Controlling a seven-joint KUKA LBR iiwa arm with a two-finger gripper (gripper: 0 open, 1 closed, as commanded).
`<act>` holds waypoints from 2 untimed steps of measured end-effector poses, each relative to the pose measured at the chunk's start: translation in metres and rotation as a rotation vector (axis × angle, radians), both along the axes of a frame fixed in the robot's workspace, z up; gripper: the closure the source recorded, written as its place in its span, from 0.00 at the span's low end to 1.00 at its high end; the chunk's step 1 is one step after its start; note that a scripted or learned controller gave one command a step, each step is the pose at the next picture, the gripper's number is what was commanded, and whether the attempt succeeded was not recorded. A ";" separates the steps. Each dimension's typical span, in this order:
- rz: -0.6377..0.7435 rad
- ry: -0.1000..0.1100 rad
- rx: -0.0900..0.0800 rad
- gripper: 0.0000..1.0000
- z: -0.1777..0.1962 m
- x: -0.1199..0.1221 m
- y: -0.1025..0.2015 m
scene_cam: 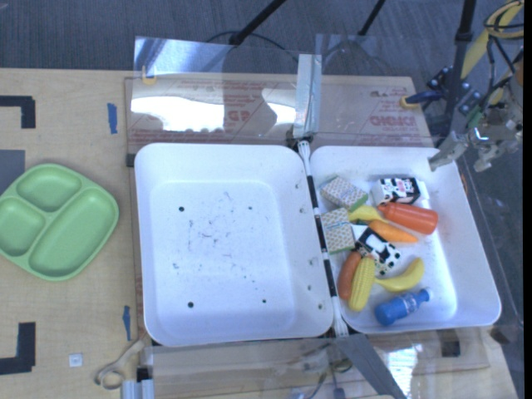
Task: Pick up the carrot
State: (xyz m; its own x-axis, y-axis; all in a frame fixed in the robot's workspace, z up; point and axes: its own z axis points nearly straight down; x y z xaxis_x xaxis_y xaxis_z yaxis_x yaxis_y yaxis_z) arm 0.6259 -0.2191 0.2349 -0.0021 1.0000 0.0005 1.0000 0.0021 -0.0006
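Target is the plump orange plastic carrot (409,217), lying on its side in the right-hand shallow white plastic bin (462,248). I read it as the carrot, tho a slimmer orange piece (393,233) sits touching it, so not 100% sure.

All places taken from the black-and-white cow-print box (397,189):
- Carrot is just below the box, touching or nearly so, w/ its long axis running toward the view's right.
- Slim orange piece is one step further below.
- Yellow banana (401,277) is well below.
- Grey metal gripper (472,140) hangs above and to the right of the box, by the bin's far corner, well apart from the carrot. It's lost among cables, so I can't tell if the claw is wide or narrow.

Step in hand, as I judge it, is the approach. I'd come in over the carrot's free right end, away from the box, w/ the claw set across the short axis, and go down straight. Main risk is pinching the box or the slim piece along w/ it.
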 end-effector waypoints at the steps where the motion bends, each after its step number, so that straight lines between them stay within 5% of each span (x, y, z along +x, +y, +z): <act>1: -0.128 0.000 0.000 0.00 -0.082 -0.044 0.043; 2: -0.264 -0.020 -0.002 0.00 -0.125 -0.072 0.078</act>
State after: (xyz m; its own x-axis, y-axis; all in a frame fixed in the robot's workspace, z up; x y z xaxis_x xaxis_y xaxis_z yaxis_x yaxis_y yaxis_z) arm 0.5536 -0.1416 0.1103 0.2585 0.9660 0.0011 0.9658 -0.2584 0.0196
